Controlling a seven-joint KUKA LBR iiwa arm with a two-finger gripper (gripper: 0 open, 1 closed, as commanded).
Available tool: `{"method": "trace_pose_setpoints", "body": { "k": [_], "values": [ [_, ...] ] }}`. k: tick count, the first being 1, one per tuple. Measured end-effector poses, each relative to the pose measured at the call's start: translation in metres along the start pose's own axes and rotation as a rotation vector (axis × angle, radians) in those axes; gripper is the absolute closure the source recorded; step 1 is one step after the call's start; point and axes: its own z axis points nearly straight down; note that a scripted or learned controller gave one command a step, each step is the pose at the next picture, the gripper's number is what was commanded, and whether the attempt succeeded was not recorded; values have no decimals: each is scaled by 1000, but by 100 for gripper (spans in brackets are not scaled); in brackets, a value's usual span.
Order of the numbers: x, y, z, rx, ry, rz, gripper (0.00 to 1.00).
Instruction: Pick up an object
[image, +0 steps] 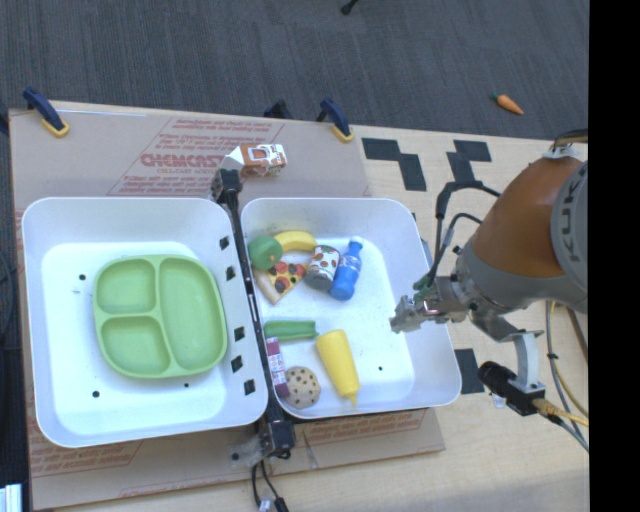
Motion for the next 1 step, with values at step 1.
{"method": "trace_pose_setpoints", "body": {
  "k": [1],
  "values": [
    [-24, 59, -11, -2, -2, -2, 100]
  ]
}}
